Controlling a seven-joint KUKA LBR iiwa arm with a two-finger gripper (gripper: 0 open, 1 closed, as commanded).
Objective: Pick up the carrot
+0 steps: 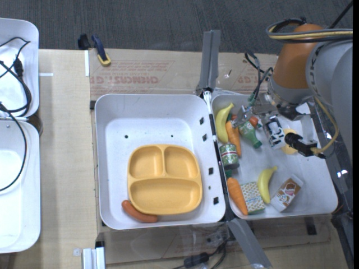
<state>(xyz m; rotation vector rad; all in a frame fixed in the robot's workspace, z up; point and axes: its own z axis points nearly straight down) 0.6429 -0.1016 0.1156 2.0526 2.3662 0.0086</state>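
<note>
Carrots are lying in the right bin (314,203): one carrot (236,195) near the front left corner, another carrot (233,135) beside a banana (222,121). Both are looking stiff, light and smooth, probably slipping unless pinched across the thick middle. The gripper (253,115) is hovering over the clutter; its state I cannot tell.

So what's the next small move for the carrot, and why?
Probably shift the gripper a little left and lower over the upper carrot. It hovers at the right bin's top among a bottle and banana, with nothing seen between its fingers.
</note>
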